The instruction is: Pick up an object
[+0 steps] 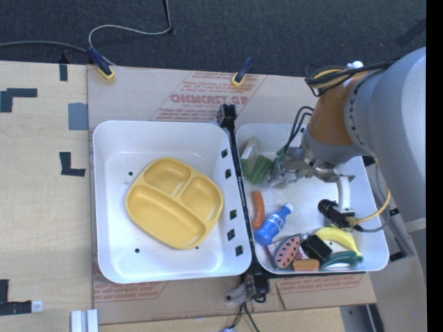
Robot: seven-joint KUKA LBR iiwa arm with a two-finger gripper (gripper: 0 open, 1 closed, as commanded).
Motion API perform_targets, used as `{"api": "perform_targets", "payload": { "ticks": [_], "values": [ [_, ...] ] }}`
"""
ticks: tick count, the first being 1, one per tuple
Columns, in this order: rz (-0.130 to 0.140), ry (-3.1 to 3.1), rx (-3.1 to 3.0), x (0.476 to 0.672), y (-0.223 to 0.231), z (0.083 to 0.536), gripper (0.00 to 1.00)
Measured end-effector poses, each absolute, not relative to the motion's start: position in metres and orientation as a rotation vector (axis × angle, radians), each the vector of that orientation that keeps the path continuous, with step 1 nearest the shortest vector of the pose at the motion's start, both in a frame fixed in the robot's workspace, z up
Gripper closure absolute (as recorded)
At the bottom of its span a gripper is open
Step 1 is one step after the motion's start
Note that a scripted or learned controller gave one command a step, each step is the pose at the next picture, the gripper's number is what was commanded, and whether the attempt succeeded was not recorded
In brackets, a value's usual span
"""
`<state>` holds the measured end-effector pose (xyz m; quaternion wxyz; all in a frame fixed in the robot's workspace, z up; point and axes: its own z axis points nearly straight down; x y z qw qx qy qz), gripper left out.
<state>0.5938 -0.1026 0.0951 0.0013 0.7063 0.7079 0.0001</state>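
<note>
The gripper (280, 173) is low in the right bin (360, 265), at its left part, beside a dark green object (261, 169); whether its fingers are wide or narrow cannot be told, and nothing is seen held between them. Below it lie a slim orange sausage-like piece (257, 208) along the bin's left wall and a blue plastic bottle (271, 226) with a white cap. At the bin's near edge sit a glossy yellow banana (336, 237), a black block (320, 247) and a watermelon slice (286, 252). The left bin (111, 185) holds 1 smooth yellow plate (174, 203) with 3 compartments. Both bins rest on brown cardboard (159, 95) with red print, held by 2 yellow clamps (102, 62), on a pale wooden bench (34, 185); dark carpet (277, 12) lies behind
</note>
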Motion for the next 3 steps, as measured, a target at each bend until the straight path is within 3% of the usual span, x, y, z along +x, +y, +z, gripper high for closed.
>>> {"api": "perform_targets", "payload": {
  "ticks": [1, 2, 3],
  "values": [
    [0.002, 2.222, 2.218, 0.577, -0.051, 0.237, 1.0],
    [-0.002, 2.223, 2.219, 0.576, -0.051, 0.237, 0.0],
    [-0.004, 2.222, 2.223, 0.552, -0.082, 0.183, 0.0]
  ]
}}
